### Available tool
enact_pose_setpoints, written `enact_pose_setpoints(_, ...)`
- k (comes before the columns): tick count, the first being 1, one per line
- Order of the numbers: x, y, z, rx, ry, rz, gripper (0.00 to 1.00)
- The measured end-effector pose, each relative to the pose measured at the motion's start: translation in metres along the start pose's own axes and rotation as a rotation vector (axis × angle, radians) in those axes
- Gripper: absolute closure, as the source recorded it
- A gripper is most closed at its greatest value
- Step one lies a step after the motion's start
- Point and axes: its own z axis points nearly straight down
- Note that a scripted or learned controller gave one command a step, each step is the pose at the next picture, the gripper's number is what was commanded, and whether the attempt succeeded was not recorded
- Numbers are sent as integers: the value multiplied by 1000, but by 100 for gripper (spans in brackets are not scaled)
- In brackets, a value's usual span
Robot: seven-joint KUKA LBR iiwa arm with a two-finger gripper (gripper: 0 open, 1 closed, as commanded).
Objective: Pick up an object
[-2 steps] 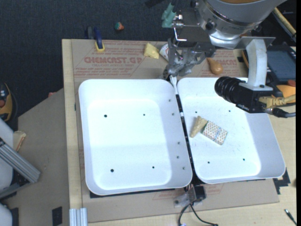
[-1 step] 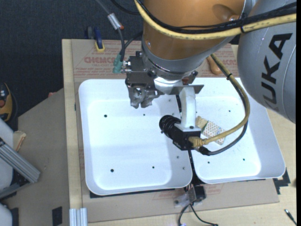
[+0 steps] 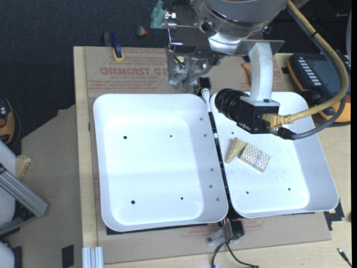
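At the far left edge, an aluminium rail [image 3: 23, 197] lies at a slant beside the bench. A brown board [image 3: 83, 149] with red lettering along its back edge lies under both bins, and a small blue and yellow clamp [image 3: 117, 47] sits at its rear left.

The left bin [image 3: 145, 166] takes up the middle of the view, its white floor marked by four small dark dots. A thin black strip [image 3: 215, 135] runs along the seam where the left bin meets the right bin [image 3: 281, 197].

Above the rear of that seam, past the back rims of both bins and over the board, hangs the gripper [image 3: 187, 70], a cluster of grey metal parts below the arm's [image 3: 245, 4] broad grey wrist and orange band. From this angle it cannot be told whether it is apart or together.

In the right bin, near its left wall and about midway front to back, lies a small tan block [image 3: 235, 149]. Just beside it to the right, seemingly touching, lies a flat speckled packet [image 3: 256, 159] with a red and blue pattern. Both rest on the bin floor, well apart from the gripper.

Over the rear of the right bin a black cylinder [image 3: 241, 109] juts out from a white bracket [image 3: 261, 74] on the arm, and a yellow cable [image 3: 312, 108] loops from it to the right. Behind that, at the right, a black and orange keypad unit [image 3: 319, 72] lies on the bench
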Motion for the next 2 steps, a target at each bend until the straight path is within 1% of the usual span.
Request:
enact_pose_setpoints(1,0,0,7,14,-7,0,0)
enact_pose_setpoints(2,1,0,-4,10,-5,-2,100)
